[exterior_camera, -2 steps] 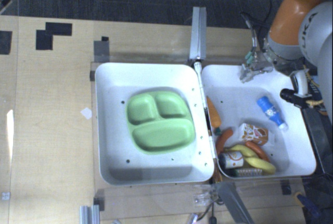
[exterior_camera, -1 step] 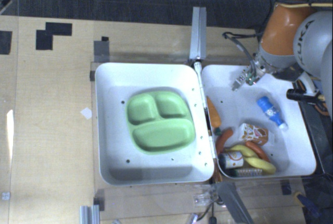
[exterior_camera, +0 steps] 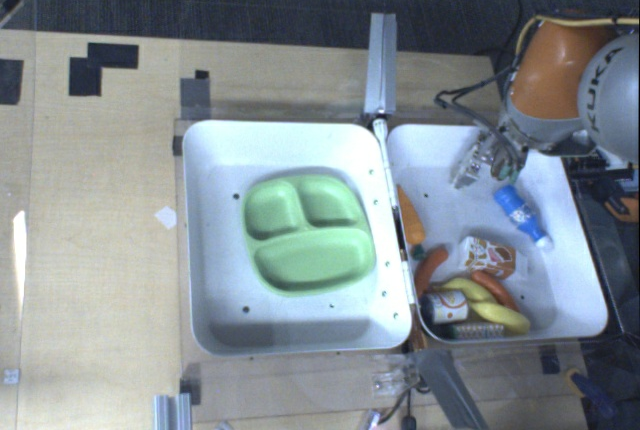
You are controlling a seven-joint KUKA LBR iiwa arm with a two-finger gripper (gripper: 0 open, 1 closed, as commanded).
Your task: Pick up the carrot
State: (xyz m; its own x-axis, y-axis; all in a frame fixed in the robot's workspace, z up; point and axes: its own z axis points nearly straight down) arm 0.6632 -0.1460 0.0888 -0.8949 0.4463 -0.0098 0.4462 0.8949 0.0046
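The carrot (exterior_camera: 410, 217) is a slim orange piece lying along the left wall of the right bin (exterior_camera: 440, 150), pointing toward the back. My gripper (exterior_camera: 478, 164) hangs over the back middle of that bin, to the right of the carrot and well apart from it. Its fingers (exterior_camera: 466, 172) stand spread with nothing between them.
A blue-and-white bottle (exterior_camera: 521, 215) lies right of the gripper. At the right bin's front lie a banana (exterior_camera: 490, 308), a red sausage-like piece (exterior_camera: 431, 267), a small packet (exterior_camera: 490, 258) and a can (exterior_camera: 445, 308). The left bin (exterior_camera: 205, 218) holds a green divided plate (exterior_camera: 308, 230).
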